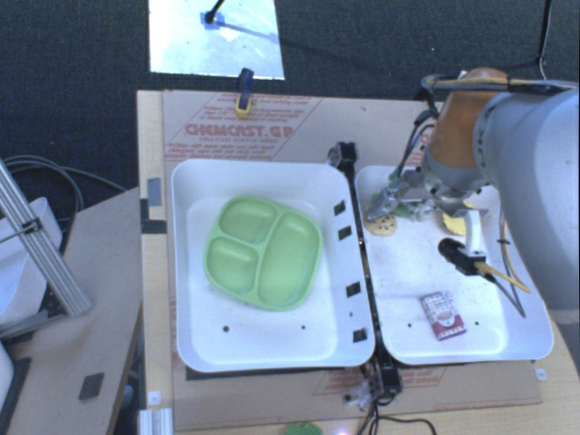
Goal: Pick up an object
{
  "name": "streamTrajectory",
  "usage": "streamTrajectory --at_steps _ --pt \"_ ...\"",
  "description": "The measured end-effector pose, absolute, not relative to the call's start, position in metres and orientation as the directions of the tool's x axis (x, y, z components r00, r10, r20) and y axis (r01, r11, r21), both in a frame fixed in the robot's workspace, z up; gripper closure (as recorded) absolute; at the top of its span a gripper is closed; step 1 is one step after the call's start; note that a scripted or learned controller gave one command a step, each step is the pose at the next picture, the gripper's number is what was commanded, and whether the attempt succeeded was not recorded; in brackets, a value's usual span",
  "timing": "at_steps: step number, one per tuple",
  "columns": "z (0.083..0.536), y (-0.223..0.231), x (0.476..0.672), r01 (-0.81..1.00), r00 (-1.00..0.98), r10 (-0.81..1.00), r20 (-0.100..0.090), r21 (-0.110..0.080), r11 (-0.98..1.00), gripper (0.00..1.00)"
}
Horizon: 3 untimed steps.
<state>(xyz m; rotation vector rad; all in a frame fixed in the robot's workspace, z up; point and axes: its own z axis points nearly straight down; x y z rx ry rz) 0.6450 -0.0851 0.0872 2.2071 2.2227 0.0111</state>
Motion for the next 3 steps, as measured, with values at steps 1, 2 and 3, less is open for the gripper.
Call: streamTrajectory --at_steps 1,2,3 --pt "0.087 -0.151 0.671 1.0 -0.001 1.0 -0.002 0.008 0.001 0.0" --pt "0.104 -0.148 0.674 1.0 -0.009 1.0 -0.004 0.016 0.009 1.0" --pt "0.206 -0.08 0.604 1.0 -0.008 1.0 0.001 0.004 0.008 1.0"
